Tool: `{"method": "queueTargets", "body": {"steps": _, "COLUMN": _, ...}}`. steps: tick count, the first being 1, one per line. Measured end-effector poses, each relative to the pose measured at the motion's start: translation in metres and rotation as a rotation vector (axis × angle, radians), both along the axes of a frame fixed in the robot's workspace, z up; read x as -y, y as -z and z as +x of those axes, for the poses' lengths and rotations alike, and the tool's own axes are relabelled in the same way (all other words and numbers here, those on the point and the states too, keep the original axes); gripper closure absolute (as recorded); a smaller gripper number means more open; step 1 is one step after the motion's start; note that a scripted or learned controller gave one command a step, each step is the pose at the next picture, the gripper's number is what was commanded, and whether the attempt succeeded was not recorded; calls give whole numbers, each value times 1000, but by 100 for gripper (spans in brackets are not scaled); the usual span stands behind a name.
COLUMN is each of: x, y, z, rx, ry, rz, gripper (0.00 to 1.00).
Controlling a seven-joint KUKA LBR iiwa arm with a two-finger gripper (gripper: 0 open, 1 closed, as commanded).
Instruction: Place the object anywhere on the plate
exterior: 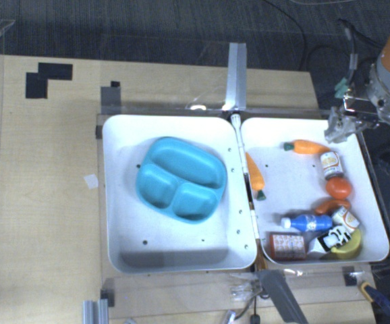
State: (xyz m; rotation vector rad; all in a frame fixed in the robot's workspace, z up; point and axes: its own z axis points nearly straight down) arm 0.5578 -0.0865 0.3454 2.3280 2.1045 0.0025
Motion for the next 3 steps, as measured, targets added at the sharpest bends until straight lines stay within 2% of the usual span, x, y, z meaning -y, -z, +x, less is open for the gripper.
{"method": "queueTargets", "body": {"steps": 1, "x": -57, "y": 71, "z": 2, "rx": -2, "ry": -164, "rz": 1, "gripper": 100}}
{"method": "queueTargets", "body": {"steps": 2, "x": -157, "y": 134, "z": 34, "rx": -4, "ry": -264, "rz": 1, "gripper": 100}}
{"method": "queueTargets", "body": {"steps": 3, "x": -257, "y": 120, "z": 17, "rx": -2, "ry": -483, "rz": 1, "gripper": 100}}
